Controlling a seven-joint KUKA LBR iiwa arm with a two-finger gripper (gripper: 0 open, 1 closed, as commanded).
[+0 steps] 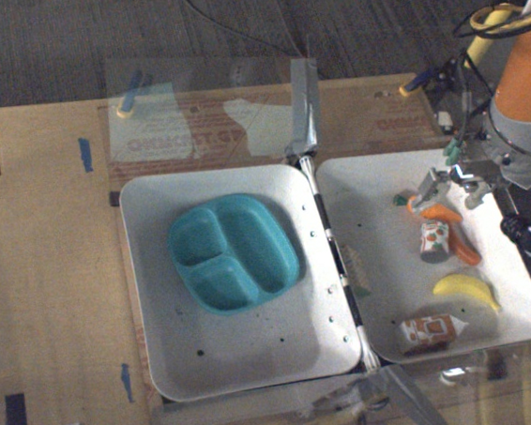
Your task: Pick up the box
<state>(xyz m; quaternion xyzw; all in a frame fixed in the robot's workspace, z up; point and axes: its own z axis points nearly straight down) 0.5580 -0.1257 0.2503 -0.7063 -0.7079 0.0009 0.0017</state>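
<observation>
The box (432,329) lies at 6 o'clock in the right bin (368,187), just below the banana (466,290). The gripper (451,183) hangs at 12 o'clock, spread apart with nothing in it, above the carrot (451,232) and small can (435,241).

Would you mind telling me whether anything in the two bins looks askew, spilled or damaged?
Nothing looks spilled or damaged. The box lies flat and tilted near the right bin's front edge, with the banana, carrot and small can scattered loosely beyond it. The teal plate sits skewed in the left bin.
</observation>
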